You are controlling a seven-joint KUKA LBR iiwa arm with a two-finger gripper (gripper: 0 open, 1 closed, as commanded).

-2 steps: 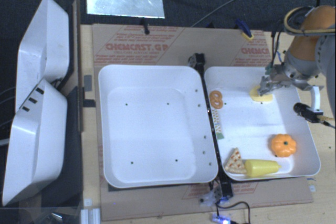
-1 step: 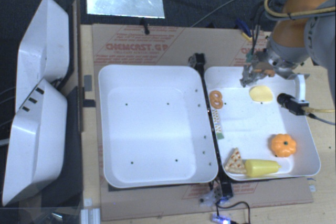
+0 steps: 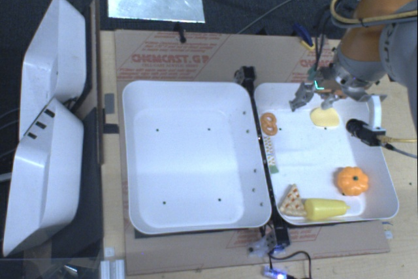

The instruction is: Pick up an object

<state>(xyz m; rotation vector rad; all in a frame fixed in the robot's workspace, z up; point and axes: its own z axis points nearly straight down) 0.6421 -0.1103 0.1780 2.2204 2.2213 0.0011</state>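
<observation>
yellow-cream lump (image 3: 324,117) lay in the right bin (image 3: 375,206), just below the gripper (image 3: 315,98), whose fingers stood spread apart with nothing between them; a pumpkin (image 3: 352,181) sat nearer the front.

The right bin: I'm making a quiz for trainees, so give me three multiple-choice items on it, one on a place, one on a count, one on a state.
1. Where in the right bin is the toy pumpkin?
A. near its right wall
B. against the divider
C. far corner

2. How many objects lie in that bin?
A. two
B. five
C. eight

3. How does the hand stand to the pale yellow piece?
A. lifting it
B. above it, fingers spread, nothing between them
C. over the left bin

Key: 1 A, the pumpkin sits by the right wall. 2 B: pretzel, pale piece, pumpkin, pizza slice, yellow corn cob. 3 B, the piece lies on the bin floor.
</observation>
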